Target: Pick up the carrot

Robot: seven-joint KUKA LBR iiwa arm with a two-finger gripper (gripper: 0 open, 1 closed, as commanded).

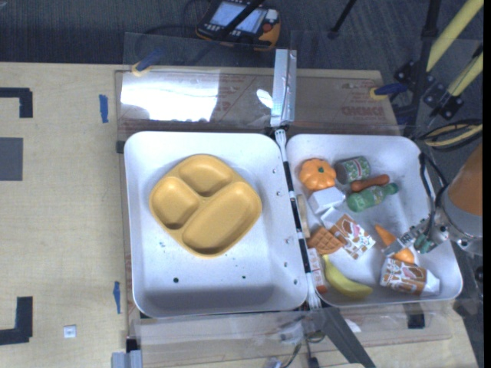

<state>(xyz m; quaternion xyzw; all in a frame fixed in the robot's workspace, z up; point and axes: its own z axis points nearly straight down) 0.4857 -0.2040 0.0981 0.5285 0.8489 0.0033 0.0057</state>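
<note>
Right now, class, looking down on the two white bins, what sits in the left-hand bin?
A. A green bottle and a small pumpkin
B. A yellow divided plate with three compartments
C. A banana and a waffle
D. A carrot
B: the yellow divided plate lies by itself in the left bin, while the banana, green bottle and pumpkin are in the right bin.

The small orange carrot (386,236) is lying tilted in the right bin (399,148), just right of the waffle carton (354,237).
</note>
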